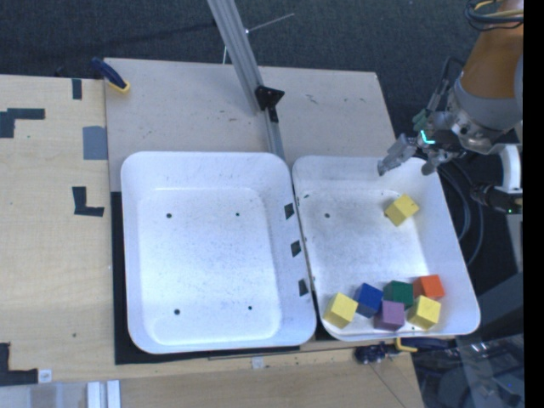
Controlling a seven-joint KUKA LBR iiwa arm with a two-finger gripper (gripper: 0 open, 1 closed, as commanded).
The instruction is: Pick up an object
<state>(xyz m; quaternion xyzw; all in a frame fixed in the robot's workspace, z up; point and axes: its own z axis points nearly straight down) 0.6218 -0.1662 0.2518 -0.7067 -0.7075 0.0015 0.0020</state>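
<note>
A yellow cube (401, 209) lies tilted in the right bin (357, 245), alone in the upper half of the bin floor, near its right wall and well apart from the other blocks. The rest sit bunched along the bin's near edge: a second yellow cube (342, 309) at the left end of the group, a blue cube (369, 299) just beside it, a purple cube (392, 314) touching the blue one, a green cube (398, 293) behind the purple, an orange cube (430, 286) at the right, and a third yellow cube (426, 312) toward the bin's near right corner.

The gripper (410, 154) hangs above the far right corner of the right bin, apart from the lone yellow cube; its two fingers stand spread, with nothing between them. The grey arm with its orange band (493, 58) comes in from the right.

The left bin (204, 245) lies beside the right one, their walls touching along the middle. A slanted metal rail (242, 49) crosses the bench above the bins, and a blue and yellow tool (110, 75) rests near the bench's far left corner
</note>
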